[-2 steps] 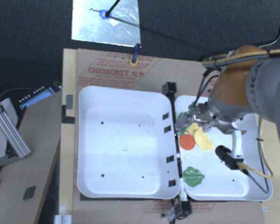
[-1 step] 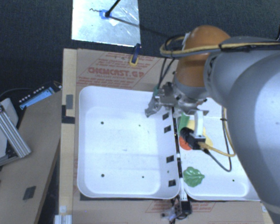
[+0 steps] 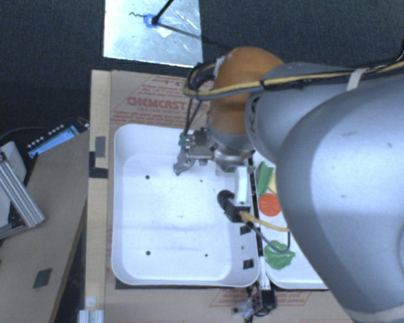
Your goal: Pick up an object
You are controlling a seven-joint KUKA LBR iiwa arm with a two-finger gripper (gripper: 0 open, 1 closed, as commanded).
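Observation:
My gripper (image 3: 183, 162) hangs over the far part of the left white bin (image 3: 135, 256), close to its back wall, with nothing visible under it but bare bin floor. The grey arm with its orange band covers most of the right bin (image 3: 304, 283). Along that bin's left side, three things peek out from under the arm: a green piece (image 3: 262, 176), a red-orange round thing (image 3: 269, 205) and a green leafy thing (image 3: 279, 256). None of them touches the gripper.
Both bins rest on a brown cardboard sheet (image 3: 151, 103). A shiny metal plate (image 3: 152, 25) lies behind it. A metal rail (image 3: 12, 190) and a blue-black device (image 3: 57, 136) stand off the bench to the left.

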